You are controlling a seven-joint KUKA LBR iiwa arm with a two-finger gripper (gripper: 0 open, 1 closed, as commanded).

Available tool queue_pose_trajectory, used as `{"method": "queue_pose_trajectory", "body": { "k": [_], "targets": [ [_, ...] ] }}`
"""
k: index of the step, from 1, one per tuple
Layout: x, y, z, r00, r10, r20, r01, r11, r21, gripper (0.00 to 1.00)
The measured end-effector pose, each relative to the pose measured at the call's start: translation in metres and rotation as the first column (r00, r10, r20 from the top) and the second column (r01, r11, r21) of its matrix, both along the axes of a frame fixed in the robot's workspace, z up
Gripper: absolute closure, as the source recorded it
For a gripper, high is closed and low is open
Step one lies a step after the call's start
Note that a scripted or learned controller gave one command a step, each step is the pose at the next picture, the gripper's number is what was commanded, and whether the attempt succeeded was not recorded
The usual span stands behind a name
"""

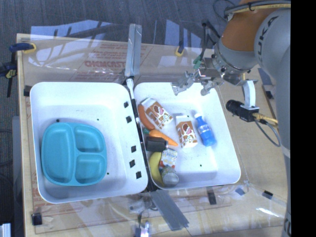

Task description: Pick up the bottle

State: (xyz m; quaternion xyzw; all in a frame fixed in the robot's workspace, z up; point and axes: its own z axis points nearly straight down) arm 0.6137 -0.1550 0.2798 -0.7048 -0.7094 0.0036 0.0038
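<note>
— Gripper point(194, 84)?
— Fingers spread apart, clasping nothing, hovering over the right bin's point(228, 147) far edge.
— And the bottle point(204, 131)?
— Lying flat in that bin's right part, long axis near-to-far, cap toward the far side.

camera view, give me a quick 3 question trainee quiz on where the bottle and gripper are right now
1. True or false: the blue bottle lies in the right bin.
2. Which thing lies right beside the bottle, on its left in the picture? A) the blue divided tray B) a small carton C) the banana
3. Fill in: the gripper hangs over the right bin's ____ rim, apart from the bottle.

Key: 1 true. 2 B; the tray sits alone in the left bin. 3 far (top in the picture), with nothing between its fingers.
</note>
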Motion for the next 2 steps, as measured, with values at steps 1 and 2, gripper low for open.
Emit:
{"method": "queue_pose_trajectory", "body": {
  "k": [1,2],
  "targets": [
    [0.001,0.001,0.006,1.0,0.006,-0.008,-0.006,1.0,0.002,1.0],
    [-0.036,-0.002,0.092,0.999,-0.047,0.004,0.047,0.999,0.0,1.0]
  ]
}}
